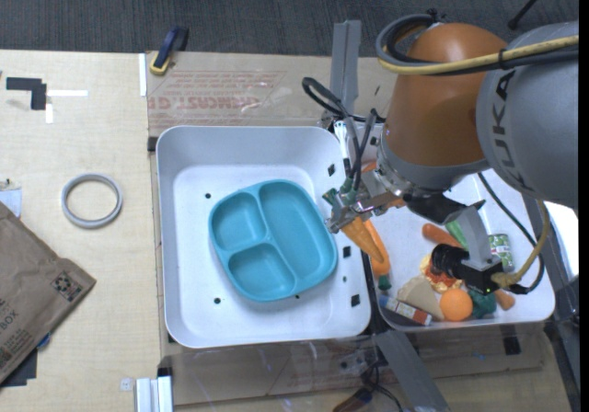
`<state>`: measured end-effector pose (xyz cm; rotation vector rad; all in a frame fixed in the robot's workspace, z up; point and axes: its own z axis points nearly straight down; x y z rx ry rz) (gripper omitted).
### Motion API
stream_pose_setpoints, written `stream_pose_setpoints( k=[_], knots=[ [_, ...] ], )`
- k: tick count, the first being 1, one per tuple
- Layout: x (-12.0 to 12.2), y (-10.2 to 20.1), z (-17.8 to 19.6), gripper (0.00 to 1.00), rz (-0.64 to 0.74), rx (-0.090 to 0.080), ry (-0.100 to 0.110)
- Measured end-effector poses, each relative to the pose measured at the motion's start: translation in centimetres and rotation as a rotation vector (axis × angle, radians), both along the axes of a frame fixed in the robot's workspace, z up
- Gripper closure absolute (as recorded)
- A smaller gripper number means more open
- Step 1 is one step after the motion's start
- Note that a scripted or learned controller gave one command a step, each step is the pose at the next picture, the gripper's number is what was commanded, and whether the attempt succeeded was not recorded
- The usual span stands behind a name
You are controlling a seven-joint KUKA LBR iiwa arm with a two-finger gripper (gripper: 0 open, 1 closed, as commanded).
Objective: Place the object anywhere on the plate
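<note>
The gripper [345, 208] is seen over the divide between the two bins, at the right rim of the left bin [175, 217]. An orange carrot-like object [371, 245] hangs slanted just below the gripper, its upper end at the fingertips; whether it is actually pinched can't be told, and finger opening can't be read.

The blue plate [273, 240], w/ three compartments, lies tilted in the left bin, just left of the gripper.

In the right bin [529, 304] a pile of toy food is seen: an orange ball [456, 305], a tan wedge [419, 291], a small green-labelled can [498, 247]; its text is too small to read.

"KUKA" is partly legible on the grey arm [529, 125]. "BOX" is printed on the brown cardboard [28, 295] at left. A tape ring [92, 200] lies on the bench nr. it. Red print on the sheet behind the bins is reversed, unreadable.
</note>
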<state>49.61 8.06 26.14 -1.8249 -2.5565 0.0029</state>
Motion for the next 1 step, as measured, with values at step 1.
stream_pose_setpoints(
  k=[1],
  knots=[
    [0.0, -0.01, 0.0, 0.0, 0.001, 0.0, 0.0]
  ],
)
